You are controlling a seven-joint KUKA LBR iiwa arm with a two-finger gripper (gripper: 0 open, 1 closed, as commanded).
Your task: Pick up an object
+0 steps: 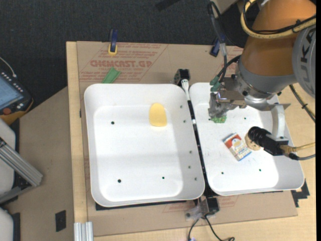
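green item (pixel 218 118) under claw (pixel 218 110), near right bin (pixel 261 184) far-left corner.

arm: reaching in from right | wrist: bent downward | end effector (pixel 218 110): low, pointing down

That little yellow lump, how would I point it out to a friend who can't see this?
Find the left white bin of the two. In its upper middle lies the yellow lump, alone and rounded. The small box and green piece sit in the right bin.
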